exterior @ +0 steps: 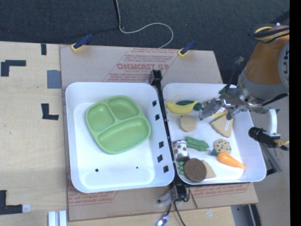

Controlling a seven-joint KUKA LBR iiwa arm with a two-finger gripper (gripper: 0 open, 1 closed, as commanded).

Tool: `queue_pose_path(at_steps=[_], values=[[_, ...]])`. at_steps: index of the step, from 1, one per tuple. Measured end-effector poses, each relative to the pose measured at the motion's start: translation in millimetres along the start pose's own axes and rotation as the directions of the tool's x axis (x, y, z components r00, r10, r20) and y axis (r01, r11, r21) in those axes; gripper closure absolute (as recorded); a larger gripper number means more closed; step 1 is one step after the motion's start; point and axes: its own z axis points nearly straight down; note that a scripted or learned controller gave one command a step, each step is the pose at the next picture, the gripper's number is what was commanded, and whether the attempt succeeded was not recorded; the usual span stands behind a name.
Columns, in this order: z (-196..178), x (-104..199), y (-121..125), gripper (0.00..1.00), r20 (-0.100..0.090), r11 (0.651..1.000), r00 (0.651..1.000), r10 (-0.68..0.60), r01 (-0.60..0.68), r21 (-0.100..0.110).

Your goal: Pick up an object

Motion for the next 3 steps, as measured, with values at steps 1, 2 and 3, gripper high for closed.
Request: queue_pose_path(at_steps=[1, 2, 3], values=[[107.2, 17.7, -45.4, 0.00, 0.016, 1.000, 1.000, 0.009, -0.009, -0.026], [30.0, 96.4, -65.5, 0.00, 0.000, 1.000, 1.000, 0.001, -0.001, 0.001], [22.3, 96.1, -65.1, 1.00, -0.001, 1.000, 1.000, -0.001, 0.001, 0.003]])
